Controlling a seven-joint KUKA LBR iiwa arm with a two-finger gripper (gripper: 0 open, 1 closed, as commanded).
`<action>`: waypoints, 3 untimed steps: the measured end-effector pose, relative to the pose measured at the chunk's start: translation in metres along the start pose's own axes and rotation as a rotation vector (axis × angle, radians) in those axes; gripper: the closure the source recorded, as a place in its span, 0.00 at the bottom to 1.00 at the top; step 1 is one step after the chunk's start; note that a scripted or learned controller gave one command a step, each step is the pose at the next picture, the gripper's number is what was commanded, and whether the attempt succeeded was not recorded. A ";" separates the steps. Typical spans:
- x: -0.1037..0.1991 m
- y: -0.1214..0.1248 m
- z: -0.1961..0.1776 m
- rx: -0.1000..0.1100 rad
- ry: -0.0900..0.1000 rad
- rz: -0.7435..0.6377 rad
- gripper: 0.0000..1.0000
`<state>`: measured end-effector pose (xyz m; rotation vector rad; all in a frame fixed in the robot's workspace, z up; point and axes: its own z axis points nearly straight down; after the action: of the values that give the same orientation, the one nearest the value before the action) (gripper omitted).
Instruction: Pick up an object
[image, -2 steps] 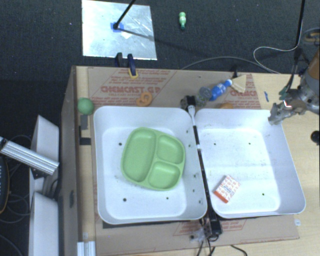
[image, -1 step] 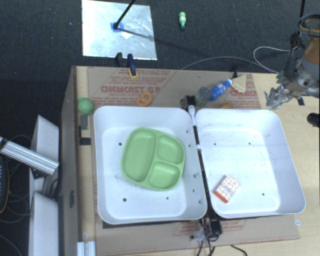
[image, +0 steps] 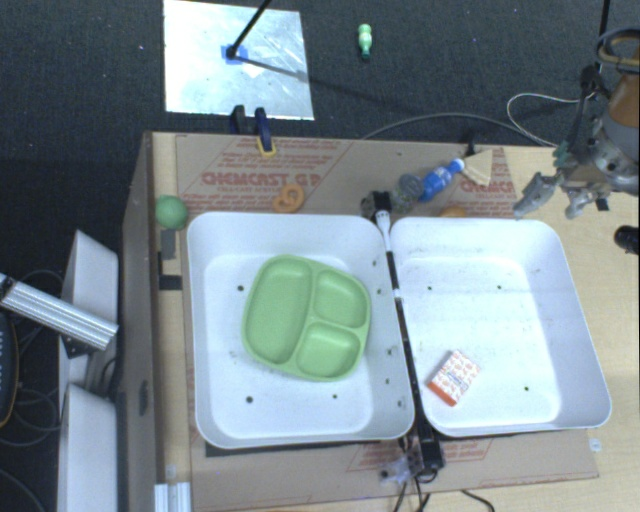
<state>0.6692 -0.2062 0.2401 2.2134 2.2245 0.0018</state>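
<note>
The right bin (image: 560, 300) has lots of open floor; one small box (image: 454, 377) sits near its front left corner. In the left bin (image: 215, 300), a green tray (image: 305, 317) fills the middle.

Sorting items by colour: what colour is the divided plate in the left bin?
Light green divided plate, seen in the camera view.

Red lettering reading CHEMCAST GP, printed on the brown paper-covered sheet (image: 300, 160) under the two bins, above the left bin, small box (image: 454, 377) in the right bin with red and blue print too small to read
</note>
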 end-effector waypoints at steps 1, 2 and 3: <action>0.001 -0.022 0.154 0.004 0.002 0.002 0.00; 0.001 -0.001 0.155 0.006 0.003 0.001 0.00; 0.001 -0.001 0.155 0.006 0.003 0.000 0.00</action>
<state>0.6687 -0.2054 0.0850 2.2175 2.2289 -0.0014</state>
